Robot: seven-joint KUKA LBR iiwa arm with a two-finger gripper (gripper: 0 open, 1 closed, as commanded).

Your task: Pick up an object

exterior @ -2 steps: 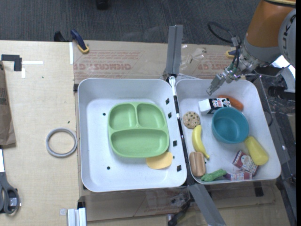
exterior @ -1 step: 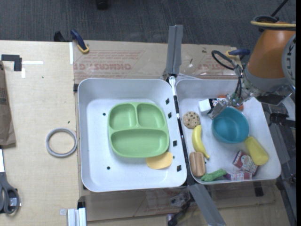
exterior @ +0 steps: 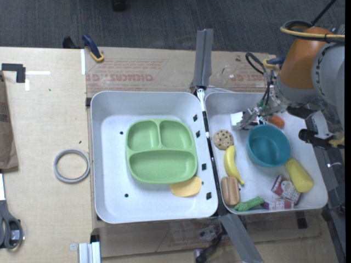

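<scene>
- Wooden bench (exterior: 44, 119) on dark carpet, with two shallow white bins side by side; left bin (exterior: 104, 163), right bin (exterior: 219, 100).
- Gripper (exterior: 247, 119) is low at the back of the right bin, reaching in from the right. Its tip is a small tangle of metal and cable at this angle; I cannot tell whether the fingers are apart or together, and nothing is plainly between them.
- Just beside the tip, toward the front, sits the blue bowl (exterior: 269, 146), upright and hollow side up. A small orange-red piece (exterior: 277, 121) lies just behind the bowl's rim, near the wrist.
- Further out in the same bin: round cookie (exterior: 222, 139), banana (exterior: 232, 164), hot dog (exterior: 230, 190), green pod-like toy (exterior: 249, 204), yellow lemon-like piece (exterior: 299, 175), and a red and white packet (exterior: 285, 189).
- Left bin holds a green divided plate (exterior: 162, 149) with a yellow chip-like piece (exterior: 186, 188) touching its front edge.
- On the bench, left of the bins, a grey ring (exterior: 72, 165).
- Judgement: approach stage, with no pick made yet. The bowl or the orange-red piece looks the likeliest target.
- Next move calls for settling over one object, descending squarely, closing, then lifting clear of the bin wall. The bowl's rim would need one finger inside it.
</scene>
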